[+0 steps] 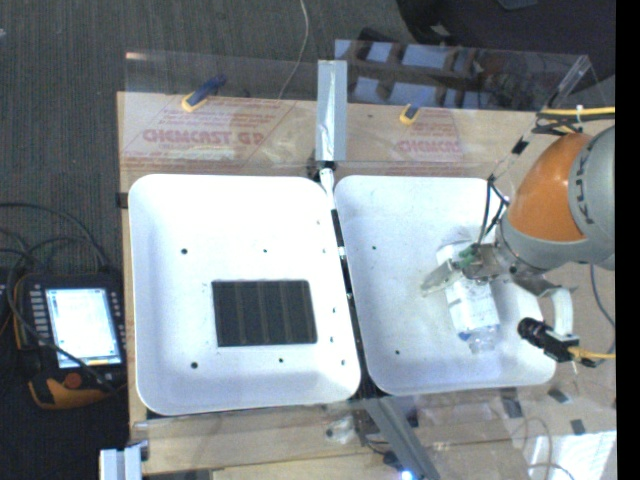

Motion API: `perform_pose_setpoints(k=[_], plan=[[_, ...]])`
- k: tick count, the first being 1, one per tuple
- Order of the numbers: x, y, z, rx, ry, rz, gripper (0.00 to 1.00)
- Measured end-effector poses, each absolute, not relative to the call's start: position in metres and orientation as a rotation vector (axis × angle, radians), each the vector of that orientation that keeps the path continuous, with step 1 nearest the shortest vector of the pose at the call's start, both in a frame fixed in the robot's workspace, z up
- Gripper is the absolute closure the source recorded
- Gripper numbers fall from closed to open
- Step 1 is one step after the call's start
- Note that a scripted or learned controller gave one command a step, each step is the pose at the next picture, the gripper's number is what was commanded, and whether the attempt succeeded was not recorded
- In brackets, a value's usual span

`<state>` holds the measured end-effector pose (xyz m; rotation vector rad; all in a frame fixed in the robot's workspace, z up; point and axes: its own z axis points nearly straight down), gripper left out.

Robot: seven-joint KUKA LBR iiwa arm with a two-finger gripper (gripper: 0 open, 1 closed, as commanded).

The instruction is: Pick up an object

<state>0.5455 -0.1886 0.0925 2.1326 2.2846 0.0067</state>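
From the camera view above the bench (200, 133), two shallow white bins sit side by side. The left bin (170, 228) carries a dark ribbed rectangular pad (264, 312) lying flat near its middle, toward the near edge. The right bin (400, 258) holds a clear plastic bottle (474, 313), lying on its side on the bin floor in the right half, close to the right wall; its transparent body makes its outline hard to follow, and which end is the cap cannot be told with certainty.

The grey arm with its orange band (552, 193) reaches in from the right and hangs over the right bin. The claw (470, 264) sits low, right at the upper end of the bottle, with a pale part jutting to the left beside it. Whether the claw is spread or closed cannot be told here, nor whether it has any hold on the bottle: the wrist covers the tips, and the clear plastic blurs the contact.

By my reading, the step in hand is the grasp itself, with the claw down at the bottle and no lift begun, since the bottle appears to rest on the bin floor. The next move calls for a firm closure across the bottle's body, then a straight rise; the smooth round plastic could well slip or roll aside.
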Motion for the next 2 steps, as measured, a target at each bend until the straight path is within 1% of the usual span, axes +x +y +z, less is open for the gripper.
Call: perform_pose_setpoints(k=[1,2], plan=[[0.546,-0.187,0.101,2.131,2.288,0.007,1.00],[0.568,-0.125,0.179,2.294,2.146,-0.003,1.00]])
